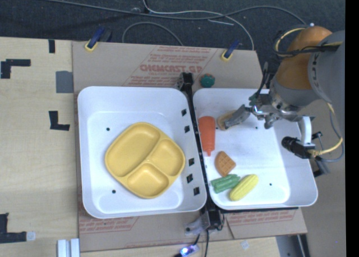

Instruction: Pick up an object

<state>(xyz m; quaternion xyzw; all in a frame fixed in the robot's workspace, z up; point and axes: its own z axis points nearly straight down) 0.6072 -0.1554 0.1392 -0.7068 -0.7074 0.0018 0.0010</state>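
1. We log two shallow white plastic bins side by side: the left bin (90, 155) bears a yellow three-compartment plastic tray (145, 160); the right bin (291, 188) bears the loose pieces.
2. Against the right bin's left wall we list an orange toy carrot (207, 134); just below it a tan waffle-patterned cracker piece (225, 163); near the front edge a green toy pod (224, 183) touching a yellow toy corn cob (243, 187).
3. A small teal round object (208, 80) sits outside the bins on the cardboard.
4. The grey arm's two-finger gripper (231, 119) sits over the right bin's upper part, just right of the carrot top. We cannot tell how far it is open, nor that it has hold of anything.
5. Step, in our judgement: approach, nothing lifted yet.
6. Next move calls for centring over one piece, probably the carrot, descending and closing.
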